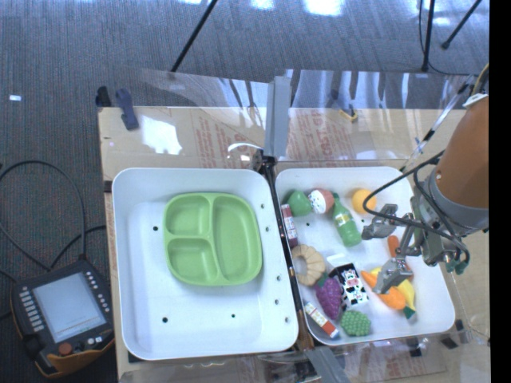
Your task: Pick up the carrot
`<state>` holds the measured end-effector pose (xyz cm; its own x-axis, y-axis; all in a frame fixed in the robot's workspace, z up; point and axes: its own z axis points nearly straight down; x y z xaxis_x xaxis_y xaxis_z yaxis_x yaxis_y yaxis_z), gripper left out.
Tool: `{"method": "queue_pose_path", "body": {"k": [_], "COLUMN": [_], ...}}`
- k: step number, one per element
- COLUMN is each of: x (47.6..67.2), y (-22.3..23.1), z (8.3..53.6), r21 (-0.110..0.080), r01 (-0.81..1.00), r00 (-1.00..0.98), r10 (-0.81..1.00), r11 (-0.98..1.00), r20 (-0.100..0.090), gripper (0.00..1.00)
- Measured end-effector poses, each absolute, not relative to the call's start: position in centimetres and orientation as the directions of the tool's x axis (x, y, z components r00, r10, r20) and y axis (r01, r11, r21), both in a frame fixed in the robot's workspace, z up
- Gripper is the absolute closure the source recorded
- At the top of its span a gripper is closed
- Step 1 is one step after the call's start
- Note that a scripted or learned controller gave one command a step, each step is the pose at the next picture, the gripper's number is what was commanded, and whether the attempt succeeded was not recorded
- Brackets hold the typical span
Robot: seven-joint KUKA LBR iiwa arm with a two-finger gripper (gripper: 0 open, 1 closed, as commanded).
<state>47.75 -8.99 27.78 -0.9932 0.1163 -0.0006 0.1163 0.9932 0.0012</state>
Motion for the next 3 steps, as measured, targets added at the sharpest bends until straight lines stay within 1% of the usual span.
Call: {"method": "queue_pose_path", "body": {"k": [1,2,3], "x": [47.9,47.5,47.6], "y": [-12.8,-16.6,-16.5], "z": [18.1,8.5,9.6], "r21": [0.001,0.002,0.003], "r01": [0.210,0.190,0.186], "r00": [-0.978,-0.982,-0.982], "r10": [0.210,0.190,0.186], "r11": [0.978,0.982,0.982], "r20": [0.010,0.005,0.002], "gripper": [0.00,0.00,1.00]}}
